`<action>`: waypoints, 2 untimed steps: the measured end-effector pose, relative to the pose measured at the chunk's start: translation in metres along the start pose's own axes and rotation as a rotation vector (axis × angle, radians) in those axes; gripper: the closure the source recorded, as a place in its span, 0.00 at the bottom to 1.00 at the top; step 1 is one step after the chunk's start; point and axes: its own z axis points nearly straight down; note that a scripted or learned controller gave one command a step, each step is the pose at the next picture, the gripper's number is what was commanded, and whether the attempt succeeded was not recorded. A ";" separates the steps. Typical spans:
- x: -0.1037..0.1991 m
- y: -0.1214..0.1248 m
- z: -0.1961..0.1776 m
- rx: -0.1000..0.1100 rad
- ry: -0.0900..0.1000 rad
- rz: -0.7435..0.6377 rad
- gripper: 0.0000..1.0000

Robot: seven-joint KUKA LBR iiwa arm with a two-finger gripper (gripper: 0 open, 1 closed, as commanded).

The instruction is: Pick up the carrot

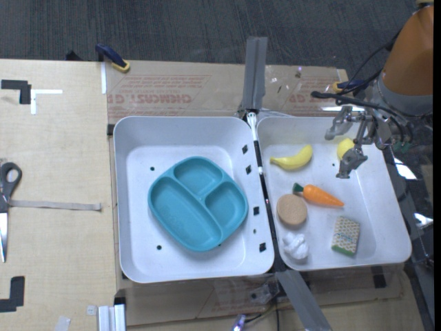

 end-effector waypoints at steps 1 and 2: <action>0.043 0.028 0.128 0.000 0.000 -0.042 0.00; 0.033 0.034 0.127 -0.001 -0.001 -0.242 0.00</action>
